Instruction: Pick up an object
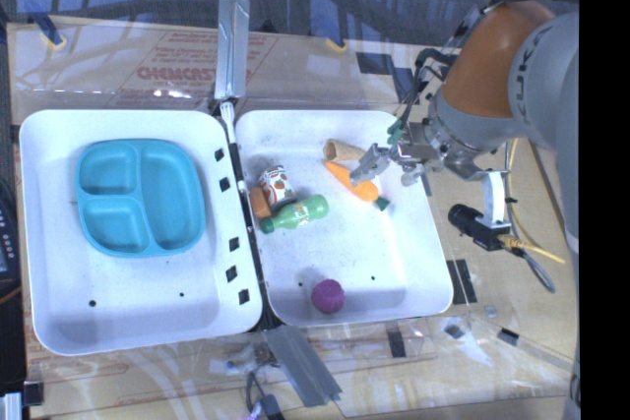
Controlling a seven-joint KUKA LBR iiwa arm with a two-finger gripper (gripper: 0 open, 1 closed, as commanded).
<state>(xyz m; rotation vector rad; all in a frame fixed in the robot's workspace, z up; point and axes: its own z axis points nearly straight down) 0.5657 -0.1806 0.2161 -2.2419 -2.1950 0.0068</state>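
Nearest the camera, at the bottom of the right bin (413,251), a small purple ball (328,295) lies alone against the near wall. Further in, by the divider between the bins, a green bottle (293,213) lies on its side, touching a small can with a red and white label (276,184) and a brownish piece (259,203) tucked beside it. Across the divider, the left bin (39,241) holds a blue sectioned plate (141,196), lying flat and well apart from everything else.

Further back and toward the right wall of the right bin lies an orange carrot-shaped toy (352,182), with a beige cone-like piece (344,150) just behind it. The gripper (379,162) hangs low right over the carrot's far end, the arm's orange band (492,64) and grey wrist behind it at the right. One finger (371,160) shows pointing down at the carrot, but whether the hand is spread, closed, or clamped on anything cannot be told at this angle: the tips blend into the toy and its shadow.

As a judgement, the step in hand is the descent or closing on the carrot, the likeliest target since it lies directly under the tool. The next move calls for the fingers to straddle the carrot's narrow body squarely, then a straight lift. The beige piece is close enough to be nudged or caught along with it, and the carrot's tapered shape could slip out of a shallow pinch.
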